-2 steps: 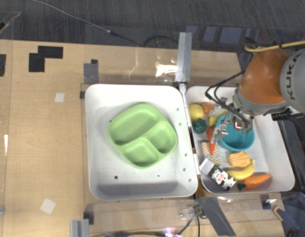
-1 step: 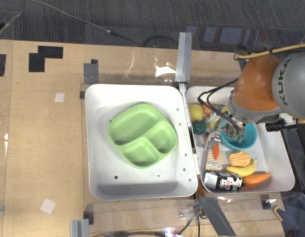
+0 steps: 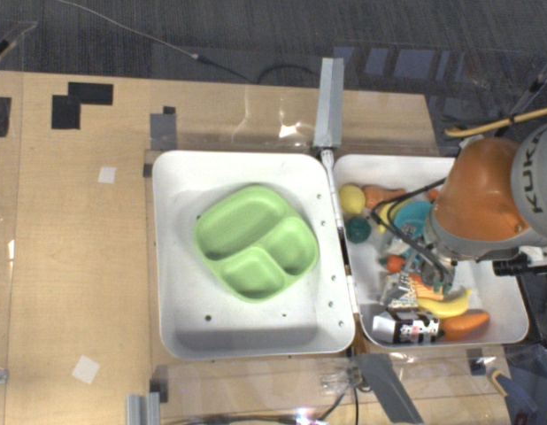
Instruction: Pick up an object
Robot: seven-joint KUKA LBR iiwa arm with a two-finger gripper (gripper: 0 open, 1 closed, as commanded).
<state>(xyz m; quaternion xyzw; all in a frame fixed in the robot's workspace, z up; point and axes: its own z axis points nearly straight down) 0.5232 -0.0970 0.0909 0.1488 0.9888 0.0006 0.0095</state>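
Right bin [image 3: 512,324]: arm [image 3: 481,202] hides much clutter beside a banana [image 3: 446,305].

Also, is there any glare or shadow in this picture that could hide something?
Camera view: glare on the clear sheet behind the bins; the green tray throws a soft shadow in the left bin; the arm covers part of the right bin.

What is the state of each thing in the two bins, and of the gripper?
green divided plate: lying flat in the left bin, tilted diagonally, compartments bare.
yellow lemon: resting at the right bin's far left corner.
banana: lying on its side beside the gripper.
gripper: lowered into the toy pile, fingers hidden.
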